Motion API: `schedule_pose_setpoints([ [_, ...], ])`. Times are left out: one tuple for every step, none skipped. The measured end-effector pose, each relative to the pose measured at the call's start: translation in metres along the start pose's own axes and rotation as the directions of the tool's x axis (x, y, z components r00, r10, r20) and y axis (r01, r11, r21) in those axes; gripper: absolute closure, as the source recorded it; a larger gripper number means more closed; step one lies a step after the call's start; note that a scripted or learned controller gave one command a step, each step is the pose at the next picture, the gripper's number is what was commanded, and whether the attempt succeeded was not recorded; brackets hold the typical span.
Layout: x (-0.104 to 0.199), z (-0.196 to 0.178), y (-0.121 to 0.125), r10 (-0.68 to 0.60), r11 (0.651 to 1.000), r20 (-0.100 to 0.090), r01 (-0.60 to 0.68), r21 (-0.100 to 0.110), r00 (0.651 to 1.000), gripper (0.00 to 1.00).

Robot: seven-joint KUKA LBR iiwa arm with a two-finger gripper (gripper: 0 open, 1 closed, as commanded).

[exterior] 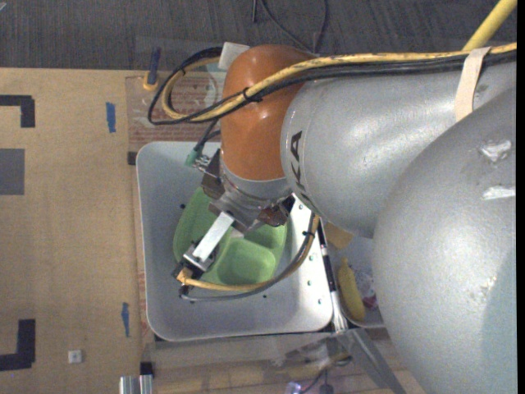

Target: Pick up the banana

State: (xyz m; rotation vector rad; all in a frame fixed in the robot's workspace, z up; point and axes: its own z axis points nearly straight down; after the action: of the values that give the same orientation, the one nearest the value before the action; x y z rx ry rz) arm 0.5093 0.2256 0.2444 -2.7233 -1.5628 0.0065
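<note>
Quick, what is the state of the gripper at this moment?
Gripper: cannot be told; it hangs over the green dish, away from the banana.

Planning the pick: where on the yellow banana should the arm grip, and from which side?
Grip the yellow curved banana at its middle, coming straight down from above. It seems to lie flat, its length running roughly top to bottom in the view, so close across its narrow width. The grey arm hides part of it, so this is tentative.
</note>
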Motion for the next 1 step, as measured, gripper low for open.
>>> schedule_pose_setpoints([
  [0.0281, 0.0218, 0.0499, -0.307, 0.952, -0.002, 0.306, -0.004, 0.952, 1.00],
])
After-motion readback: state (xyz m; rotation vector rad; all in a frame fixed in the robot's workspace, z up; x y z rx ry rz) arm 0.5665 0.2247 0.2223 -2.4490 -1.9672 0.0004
